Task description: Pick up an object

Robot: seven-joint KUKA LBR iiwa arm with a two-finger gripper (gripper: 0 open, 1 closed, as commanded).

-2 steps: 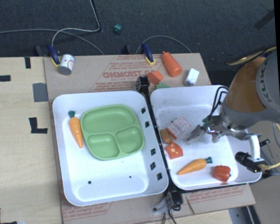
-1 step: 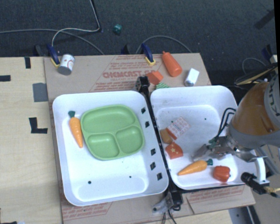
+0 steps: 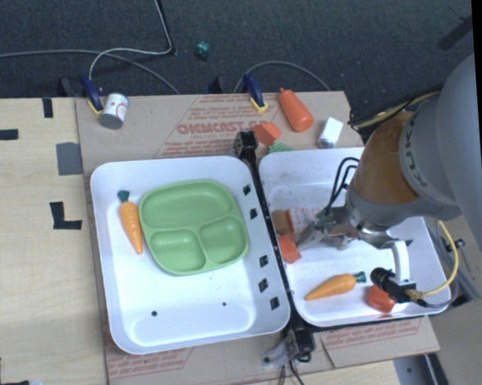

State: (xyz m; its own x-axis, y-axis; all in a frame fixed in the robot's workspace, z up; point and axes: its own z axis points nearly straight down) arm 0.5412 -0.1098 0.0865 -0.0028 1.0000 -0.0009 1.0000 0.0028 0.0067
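Two white bins sit side by side on a cardboard-covered bench as a grey robot arm (image 3: 437, 166) with an orange band reaches into the right bin (image 3: 305, 168) from the right. Its gripper (image 3: 308, 234) points left, low over the bin floor, the dark fingers (image 3: 313, 228) narrowing toward a small orange-red block (image 3: 288, 247) that lies against the bin's left wall. A second brownish block (image 3: 283, 222) sits just above it along the same wall. The fingertips appear to end just beside the orange-red block, on its right, but whether they are spread or closed cannot be told from this slanted view, and nothing can be seen gripped between them.

That block looks the likeliest target: it lies directly ahead of the fingertips, to their left and slightly below, and hard by the wall, which may leave little room for a finger on its far side. A toy carrot (image 3: 334, 286) rests nearer the front of the same bin, its long axis running left to right with the green top toward the right, well below the gripper's line. A red piece (image 3: 379, 299) lies close to the carrot's leafy end.

The left bin (image 3: 114, 262) holds a green divided plate (image 3: 194, 225) and another carrot (image 3: 130, 224) standing upright beside it.
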